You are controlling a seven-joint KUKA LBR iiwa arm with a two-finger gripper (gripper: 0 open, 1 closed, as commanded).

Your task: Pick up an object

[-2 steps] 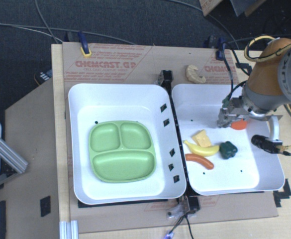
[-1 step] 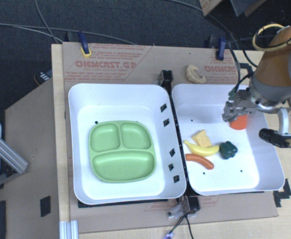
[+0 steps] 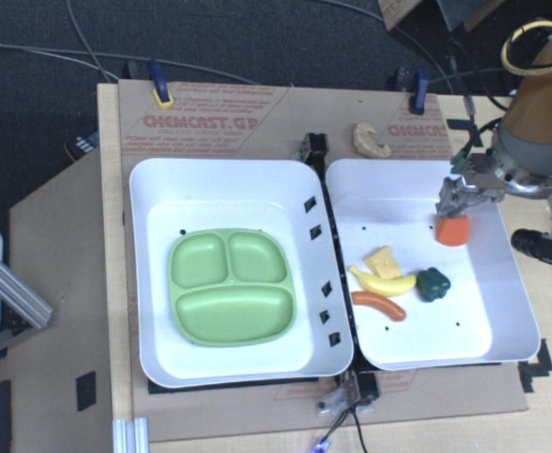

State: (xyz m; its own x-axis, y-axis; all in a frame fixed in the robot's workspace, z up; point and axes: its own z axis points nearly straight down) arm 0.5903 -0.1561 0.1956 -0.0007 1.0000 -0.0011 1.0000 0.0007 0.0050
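1. I see the gripper [image 3: 457, 202] hanging over the right bin [image 3: 502, 338], near that bin's far right corner, with the arm [image 3: 540, 111] coming in over the bin's right edge.
2. Directly under the fingertips, toward the bin's near side, sits a small orange-red object [image 3: 453, 231]. Its top looks to be touching or just beneath the tips, but I cannot make out whether it is between the fingers or merely below them, nor whether the fingers are spread or pressed together.
3. This object looks squat, with no clear long axis, so I judge the approach angle matters little.
4. The other pieces lie well apart from it, toward the bin's near left: a yellow banana [image 3: 385, 283], a pale yellow wedge [image 3: 381, 260], a red sausage [image 3: 379, 306] and a dark green piece [image 3: 432, 285].
5. The bin floor is smooth white with open room around the orange-red object.
6. The left bin [image 3: 153, 196] carries a green divided plate [image 3: 230, 286].
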